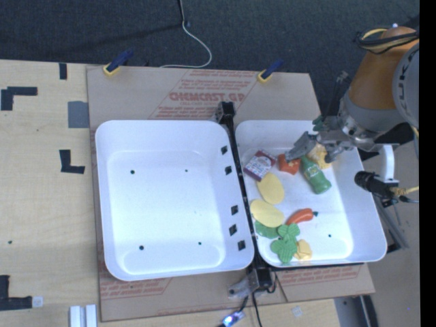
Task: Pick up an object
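Note:
The right bin (354,203) holds several small toy items. Among them are a maroon packet (259,164), a red piece (288,164), a green bottle (315,175) and a yellow piece (320,157). Lower down lie two yellow ovals (271,189) (267,214), an orange-red pepper (300,216), a green leafy piece (286,241) and a small yellow item (304,250). My gripper (304,145) hangs over the bin's upper part, right above the red piece and the green bottle. I see nothing held in it.
The left bin (109,182) stands beside the right one, with a black divider (235,182) between them. Both rest on a cardboard sheet (197,97). The arm's orange band (381,73) is at the right, and a black fitting (371,180) hangs over the right bin's edge.

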{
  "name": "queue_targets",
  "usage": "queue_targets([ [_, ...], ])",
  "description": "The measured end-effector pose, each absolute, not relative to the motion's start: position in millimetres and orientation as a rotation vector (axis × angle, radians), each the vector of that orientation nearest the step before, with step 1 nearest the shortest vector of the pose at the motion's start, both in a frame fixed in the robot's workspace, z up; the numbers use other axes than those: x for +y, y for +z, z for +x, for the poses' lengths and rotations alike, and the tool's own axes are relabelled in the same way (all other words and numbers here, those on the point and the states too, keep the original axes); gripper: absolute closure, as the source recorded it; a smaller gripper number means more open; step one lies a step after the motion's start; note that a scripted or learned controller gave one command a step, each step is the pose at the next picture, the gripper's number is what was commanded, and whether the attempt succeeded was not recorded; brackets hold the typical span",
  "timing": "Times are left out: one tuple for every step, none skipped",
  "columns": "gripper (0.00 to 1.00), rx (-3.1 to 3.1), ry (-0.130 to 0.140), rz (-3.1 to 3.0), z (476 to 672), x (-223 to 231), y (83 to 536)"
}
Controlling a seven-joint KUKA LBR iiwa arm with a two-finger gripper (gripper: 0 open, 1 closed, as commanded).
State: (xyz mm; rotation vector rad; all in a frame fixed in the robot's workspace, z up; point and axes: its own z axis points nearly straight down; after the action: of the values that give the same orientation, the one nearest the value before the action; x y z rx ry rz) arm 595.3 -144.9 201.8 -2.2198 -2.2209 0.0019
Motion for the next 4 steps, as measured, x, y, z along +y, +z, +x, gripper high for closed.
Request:
queue_targets([
  [0.00,-2.217,0.004,-2.219,570.9,-146.4,78.8],
  [0.00,-2.225,0.001,-2.219,591.3,-127.5,84.6],
  [0.00,-2.219,0.002,-2.224,535.3,-155.0,85.3],
  [0.00,-2.228,-0.003,-2.219,609.3,-149.2,84.9],
])
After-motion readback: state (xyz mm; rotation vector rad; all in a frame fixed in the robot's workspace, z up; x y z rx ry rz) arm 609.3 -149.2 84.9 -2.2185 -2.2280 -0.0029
